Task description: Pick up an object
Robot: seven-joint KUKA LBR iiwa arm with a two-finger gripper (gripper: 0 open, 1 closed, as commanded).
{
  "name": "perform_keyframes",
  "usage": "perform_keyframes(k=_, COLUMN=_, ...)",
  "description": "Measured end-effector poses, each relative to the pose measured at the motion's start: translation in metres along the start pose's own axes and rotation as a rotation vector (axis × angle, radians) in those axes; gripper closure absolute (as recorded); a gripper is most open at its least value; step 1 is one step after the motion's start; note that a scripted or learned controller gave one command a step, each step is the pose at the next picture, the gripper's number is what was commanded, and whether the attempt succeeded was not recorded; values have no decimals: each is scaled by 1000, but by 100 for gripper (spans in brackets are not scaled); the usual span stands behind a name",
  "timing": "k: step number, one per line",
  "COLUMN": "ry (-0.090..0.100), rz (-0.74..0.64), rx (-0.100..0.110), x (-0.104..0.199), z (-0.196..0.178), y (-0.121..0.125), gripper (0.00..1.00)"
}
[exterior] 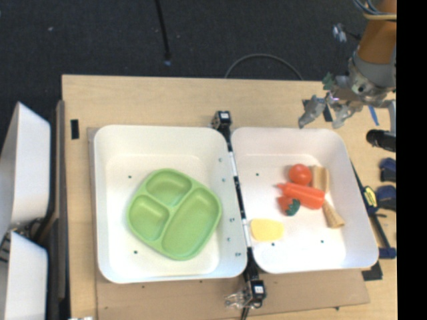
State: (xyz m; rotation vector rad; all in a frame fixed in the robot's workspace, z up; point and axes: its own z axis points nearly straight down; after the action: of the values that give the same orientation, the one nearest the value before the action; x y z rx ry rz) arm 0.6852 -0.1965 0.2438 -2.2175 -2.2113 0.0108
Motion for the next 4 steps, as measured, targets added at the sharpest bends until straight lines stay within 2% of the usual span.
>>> perform_keyframes(k=1, ry=-4, rz=-4, rx=-14, x=1, z=-11, y=2, gripper=0)
perform_keyframes(k=2, ry=-4, rz=-1, rx=-8, x=1, z=51, y=-4, gripper=0)
perform_keyframes(k=3, ry=-5, rz=-5, rx=-11, x=-3, z=111, y=2, gripper=0)
perform_keyframes(k=4, ry=-5, rz=-5, rx=-11, x=-5, z=143, y=3, gripper=0)
